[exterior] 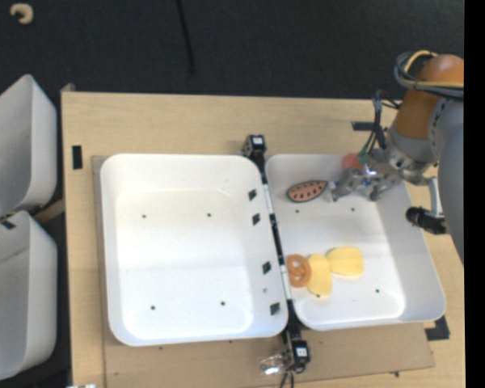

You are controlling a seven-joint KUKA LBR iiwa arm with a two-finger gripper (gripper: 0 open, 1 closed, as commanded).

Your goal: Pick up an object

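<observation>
Bench (186,124): pale wood surface, seen from above at a slant, bearing both bins side by side; dark floor beyond its far edge.
Left bin (186,245): shallow, white, rounded corners, a few small dark dots on its floor; touching the right bin along the middle seam, where small black clips sit in a row.
Right bin (392,285): shallow, white, same build; holding all the loose items and the gripper.
Arm (420,107): grey with an orange band above the wrist, reaching in from the right over the far right corner of the right bin.
Gripper (357,186): low over the far part of the right bin, just right of the brown oval item; cannot tell from this view how the pincer stands, and nothing visibly pinched.
Yellow round piece (345,262): pale yellow, lying flat in the near half of the right bin, touching the yellow lump to its left.
Yellow lump (319,276): brighter yellow, between the round piece and the orange ring, touching both.
Brown oval item (307,191): reddish brown with dark speckles, lying flat in the far left part of the right bin, near the seam and close beside the gripper, not visibly touched.
Orange ring (297,270): small, orange-brown, lying against the left wall of the right bin.
Red bit (352,161): small reddish spot just beyond the gripper; too blurred to identify.
</observation>
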